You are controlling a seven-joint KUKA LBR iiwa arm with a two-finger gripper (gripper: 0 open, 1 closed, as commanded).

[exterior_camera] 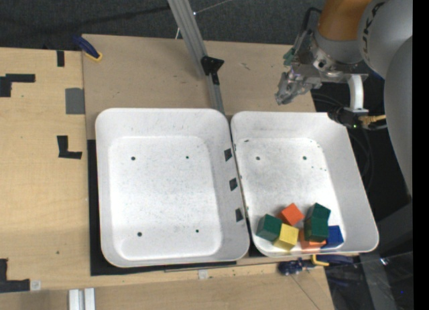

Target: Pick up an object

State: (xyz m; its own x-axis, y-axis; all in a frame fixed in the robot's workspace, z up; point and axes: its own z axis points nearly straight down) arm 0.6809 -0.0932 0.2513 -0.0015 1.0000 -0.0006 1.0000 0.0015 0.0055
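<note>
**Hand Hung Above the Right Bin's Far Edge, Blocks Clustered at the Near Corner**

The hand [289, 94] hung over the bare desk [268, 67] just beyond the far rim of the right bin [348, 161], near that bin's far right corner. Whether it was spread or pressed together could not be told; it was small and blurred against the wood. Nothing could be made out between its tips. Above it rose the grey arm [382, 21] with its orange band [348, 4], reaching in from the right.

The things to pick lay well apart from the hand, bunched in the near right corner of the right bin. An orange block [291, 213] sat at the top of the cluster, a dark green block [269, 227] to its left, and a yellow block [288, 236] just beside both, nearer the rim. To the right stood another dark green block [319, 219], with a blue block [334, 236] touching it at the bin's near wall.

The left bin [107, 168] lay alongside, its rim touching the right bin's. A slanted metal bar [188, 21] crossed the far side of the desk.
</note>
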